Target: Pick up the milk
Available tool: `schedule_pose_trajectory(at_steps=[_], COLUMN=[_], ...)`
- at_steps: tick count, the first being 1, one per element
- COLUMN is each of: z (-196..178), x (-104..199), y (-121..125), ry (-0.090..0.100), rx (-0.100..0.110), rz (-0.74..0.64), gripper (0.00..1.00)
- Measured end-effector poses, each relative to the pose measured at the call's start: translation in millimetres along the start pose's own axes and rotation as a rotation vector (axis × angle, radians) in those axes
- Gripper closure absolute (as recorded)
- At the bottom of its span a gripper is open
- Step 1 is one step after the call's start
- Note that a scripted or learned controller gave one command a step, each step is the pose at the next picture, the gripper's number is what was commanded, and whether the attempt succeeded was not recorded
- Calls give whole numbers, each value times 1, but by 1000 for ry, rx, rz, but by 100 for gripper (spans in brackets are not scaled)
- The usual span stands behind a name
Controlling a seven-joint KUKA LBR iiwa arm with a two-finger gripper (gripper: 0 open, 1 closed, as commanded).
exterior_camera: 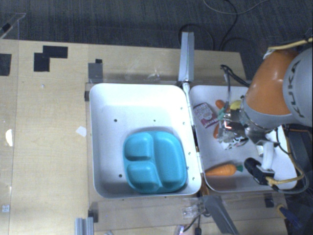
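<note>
In the right bin (211, 151), a small white carton with black patches, which looks like the milk (236, 141), lies mostly hidden under the gripper. The gripper (227, 129) hangs low over the middle of that bin, directly above the carton and close to it or touching it. The grey arm with its orange band (269, 84) covers the bin's right side. Whether the carton is between the jaws cannot be told from this angle.
An orange carrot (222, 170) lies near the right bin's front wall. A white and pink packet (203, 112) lies at its left, with small orange (220, 103) and yellow (235, 105) items behind the gripper. The left bin (105, 131) holds a blue divided plate (154, 161).
</note>
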State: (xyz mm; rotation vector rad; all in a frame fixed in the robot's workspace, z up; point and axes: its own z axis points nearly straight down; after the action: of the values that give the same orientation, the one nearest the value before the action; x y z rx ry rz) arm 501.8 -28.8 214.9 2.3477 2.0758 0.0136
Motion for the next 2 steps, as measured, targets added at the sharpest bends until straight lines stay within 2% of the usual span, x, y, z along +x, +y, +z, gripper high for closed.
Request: schedule_pose_trajectory(at_steps=[1, 2], z=[-109, -121], x=[-74, 8], y=[-3, -13], ry=[-3, -1], rx=[4, 6], rz=[168, -181], gripper=[100, 100])
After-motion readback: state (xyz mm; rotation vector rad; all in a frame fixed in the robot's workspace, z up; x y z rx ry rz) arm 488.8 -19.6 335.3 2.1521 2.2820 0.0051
